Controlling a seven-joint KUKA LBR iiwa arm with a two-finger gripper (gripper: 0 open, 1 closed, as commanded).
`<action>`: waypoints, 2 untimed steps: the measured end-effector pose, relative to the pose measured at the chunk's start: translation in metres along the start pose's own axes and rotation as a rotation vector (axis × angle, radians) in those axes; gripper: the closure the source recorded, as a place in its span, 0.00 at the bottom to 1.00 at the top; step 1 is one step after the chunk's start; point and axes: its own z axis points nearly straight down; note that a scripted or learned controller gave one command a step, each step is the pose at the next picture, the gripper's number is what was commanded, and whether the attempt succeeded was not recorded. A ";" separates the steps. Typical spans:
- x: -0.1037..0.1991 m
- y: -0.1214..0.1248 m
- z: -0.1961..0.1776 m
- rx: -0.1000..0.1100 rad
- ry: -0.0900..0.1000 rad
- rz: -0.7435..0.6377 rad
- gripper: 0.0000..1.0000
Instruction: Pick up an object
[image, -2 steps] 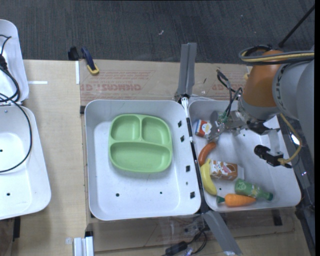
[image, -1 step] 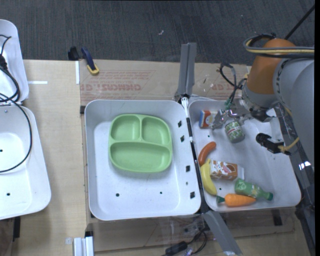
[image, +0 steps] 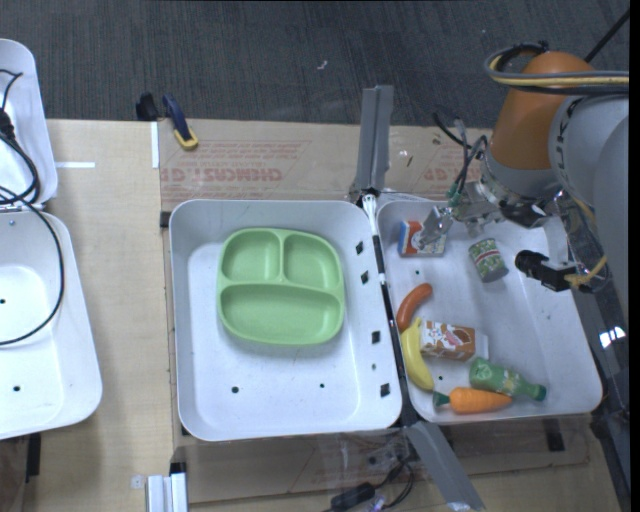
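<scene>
Nearest the camera, along the front edge of the right bin, lie a carrot and a green bottle, the carrot just in front of the bottle and touching or nearly touching it. Beside them a banana runs along the bin's left wall, with a small brown carton against it and a red sausage-shaped toy just above. Farther back sit a small green-and-white can and a red-and-blue packet in the rear left corner.

The gripper hangs low at the back of this bin, just beside the red-and-blue packet. Its metal tip is too small and cluttered to read, so whether it is wide or closed cannot be told, and nothing can be seen held in it.

As a judgement, the pick is not yet done: every object appears to rest on the bin floor, and the arm seems to be at the reach or grasp stage near the packet. Closing on something and lifting it clear remain.

By count: two white bins; the left bin holds one green divided plate with three compartments; the right bin holds seven objects, one of each kind named.
</scene>
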 end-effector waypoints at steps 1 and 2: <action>-0.047 -0.048 0.044 0.002 0.001 -0.087 0.00; -0.048 -0.048 0.035 0.000 0.000 -0.084 1.00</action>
